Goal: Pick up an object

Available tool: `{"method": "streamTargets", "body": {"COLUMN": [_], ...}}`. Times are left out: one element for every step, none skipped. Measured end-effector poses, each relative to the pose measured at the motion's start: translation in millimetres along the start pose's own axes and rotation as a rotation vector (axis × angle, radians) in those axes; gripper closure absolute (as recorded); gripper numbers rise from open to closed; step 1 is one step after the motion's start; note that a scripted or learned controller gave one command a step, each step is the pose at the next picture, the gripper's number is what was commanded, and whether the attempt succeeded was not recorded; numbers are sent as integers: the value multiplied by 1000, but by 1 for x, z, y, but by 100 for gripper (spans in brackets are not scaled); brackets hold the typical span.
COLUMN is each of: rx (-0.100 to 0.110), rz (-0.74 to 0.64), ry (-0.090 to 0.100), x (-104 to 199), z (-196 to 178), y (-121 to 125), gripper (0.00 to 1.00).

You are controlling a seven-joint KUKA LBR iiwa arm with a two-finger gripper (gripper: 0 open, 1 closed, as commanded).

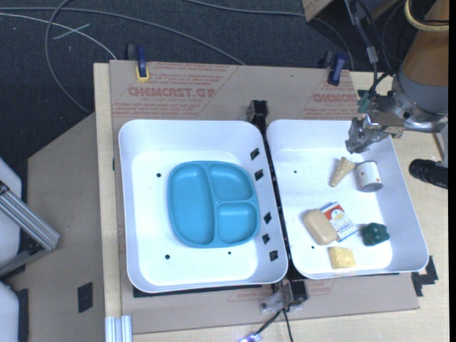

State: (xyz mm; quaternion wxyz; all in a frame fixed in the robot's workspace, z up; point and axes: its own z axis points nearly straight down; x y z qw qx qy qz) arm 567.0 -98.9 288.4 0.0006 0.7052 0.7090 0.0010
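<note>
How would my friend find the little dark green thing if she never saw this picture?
Look at the right white bin, the one with small things in it, not the one holding the blue plate. Go to its near right corner. The green thing sits there, right of the red and white box and above the yellow block; it's the only dark green piece.

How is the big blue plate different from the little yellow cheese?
The blue divided plate is far bigger than the yellow cheese block. The plate is rounded with three compartments; the cheese is a small squarish chunk. The plate sits alone in the left bin; the cheese lies among other toys in the right bin. Both rest flat.
</note>
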Motion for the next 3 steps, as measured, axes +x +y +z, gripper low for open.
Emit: {"method": "streamTargets", "body": {"rx": [3, 0, 1], "rz": [-1, 0, 0], "ry": [2, 0, 1], "x": [57, 103, 159], "z": [7, 13, 27], "y": [11, 33, 52], "gripper": [100, 100, 100]}}
